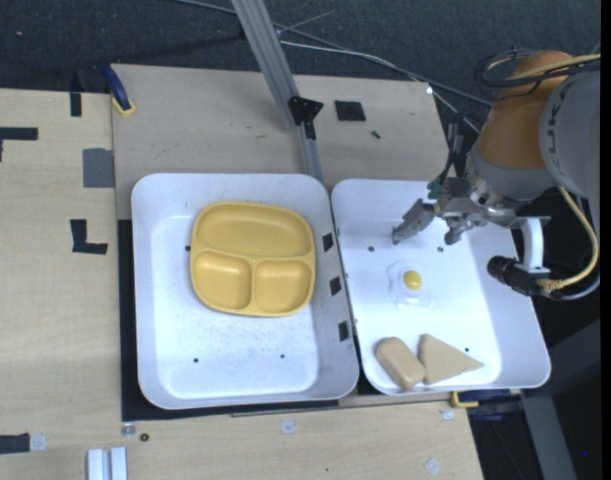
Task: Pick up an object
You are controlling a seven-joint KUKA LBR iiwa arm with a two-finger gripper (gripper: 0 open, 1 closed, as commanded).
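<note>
White and yolk-yellow, the toy fried egg point(410, 282) lies mid-bin in the right bin point(505, 368), just below the gripper point(427, 230). Its fingers are spread wide and hold nothing, probably ready to straddle the egg.

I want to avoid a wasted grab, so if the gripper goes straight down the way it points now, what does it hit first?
Probably bare floor of the right bin. The gripper hangs above and left of the fried egg toy, though depth is unclear.

Fried egg point(410, 282) — white, yellow yolk — lies flat mid right bin point(505, 298).
</note>
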